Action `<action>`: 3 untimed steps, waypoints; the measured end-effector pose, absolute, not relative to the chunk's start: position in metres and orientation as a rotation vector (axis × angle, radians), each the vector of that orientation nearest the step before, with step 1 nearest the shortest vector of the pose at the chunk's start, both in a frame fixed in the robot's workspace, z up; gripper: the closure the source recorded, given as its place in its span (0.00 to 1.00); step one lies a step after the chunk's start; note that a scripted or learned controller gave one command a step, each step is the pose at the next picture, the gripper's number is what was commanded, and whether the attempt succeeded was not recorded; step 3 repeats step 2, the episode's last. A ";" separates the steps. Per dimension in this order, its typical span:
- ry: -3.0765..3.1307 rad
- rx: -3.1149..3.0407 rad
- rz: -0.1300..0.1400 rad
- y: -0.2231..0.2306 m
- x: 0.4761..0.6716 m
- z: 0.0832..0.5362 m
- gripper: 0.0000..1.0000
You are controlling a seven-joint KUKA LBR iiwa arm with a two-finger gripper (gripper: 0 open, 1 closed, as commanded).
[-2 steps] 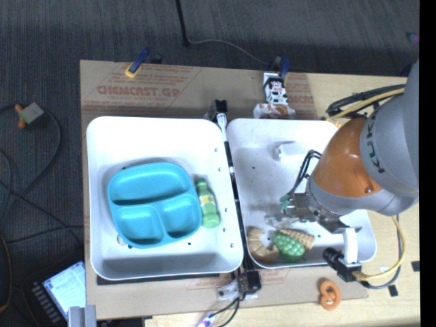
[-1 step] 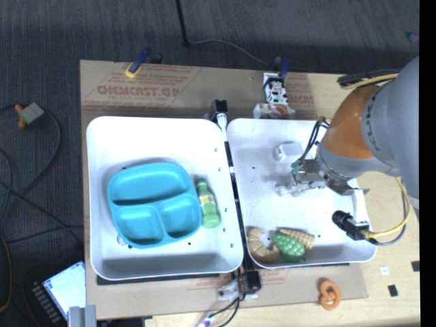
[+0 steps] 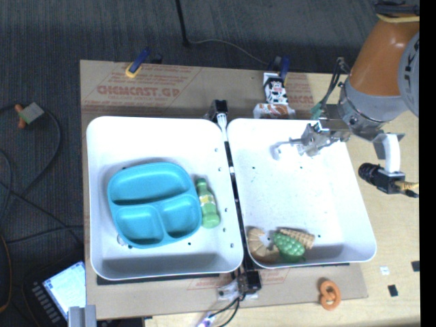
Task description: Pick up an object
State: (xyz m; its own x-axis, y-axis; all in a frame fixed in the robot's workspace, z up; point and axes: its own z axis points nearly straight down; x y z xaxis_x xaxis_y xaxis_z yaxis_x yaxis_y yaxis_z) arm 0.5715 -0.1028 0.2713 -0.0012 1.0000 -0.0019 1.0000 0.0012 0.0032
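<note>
The gripper [image 3: 278, 148] hangs over the upper part of the right bin [image 3: 340, 203] with nothing between its fingers, their spacing unclear, well apart from the toy food [image 3: 286, 244] clustered against that bin's near wall.

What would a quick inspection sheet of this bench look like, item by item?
Surface: brown board bearing two white bins, left bin and right bin.
Job's things: blue divided tray with a green bottle beside it in the left bin; a small heap of toy food at the right bin's near edge.
Clutter: orange ring on the board in front of the right bin.
Tool: tool over the right bin's far part, nothing seen in it.
Cables: black cable on the floor beyond the board.
Surroundings: dark carpet.
</note>
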 end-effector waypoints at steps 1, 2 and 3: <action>2.224 2.220 -0.002 -0.043 0.524 0.272 1.00; 2.224 2.220 -0.002 0.036 0.487 0.248 1.00; 2.224 2.220 -0.002 0.036 0.487 0.248 1.00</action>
